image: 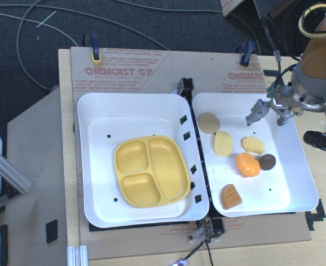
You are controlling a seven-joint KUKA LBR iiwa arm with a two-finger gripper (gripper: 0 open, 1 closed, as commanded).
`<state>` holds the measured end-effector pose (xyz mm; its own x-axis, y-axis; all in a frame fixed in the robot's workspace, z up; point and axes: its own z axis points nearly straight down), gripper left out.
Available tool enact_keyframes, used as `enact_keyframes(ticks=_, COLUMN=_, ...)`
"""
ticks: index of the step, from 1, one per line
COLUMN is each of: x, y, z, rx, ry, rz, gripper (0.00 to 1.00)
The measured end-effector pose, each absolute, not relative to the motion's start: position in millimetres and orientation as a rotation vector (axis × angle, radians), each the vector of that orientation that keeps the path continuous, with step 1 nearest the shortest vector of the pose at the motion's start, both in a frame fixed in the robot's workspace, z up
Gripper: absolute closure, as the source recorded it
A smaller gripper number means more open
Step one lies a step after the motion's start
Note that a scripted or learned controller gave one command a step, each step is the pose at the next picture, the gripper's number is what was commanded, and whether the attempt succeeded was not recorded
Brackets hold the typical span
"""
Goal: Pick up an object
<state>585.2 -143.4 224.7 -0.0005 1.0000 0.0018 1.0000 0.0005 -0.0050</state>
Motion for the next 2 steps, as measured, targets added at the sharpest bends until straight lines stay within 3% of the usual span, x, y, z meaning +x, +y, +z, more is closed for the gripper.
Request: enact_keyframes(ticks=2, x=595.5, y=-134.6, z=117.3, rx=-2.218, ry=-2.219, rz=0.002, gripper=0.0)
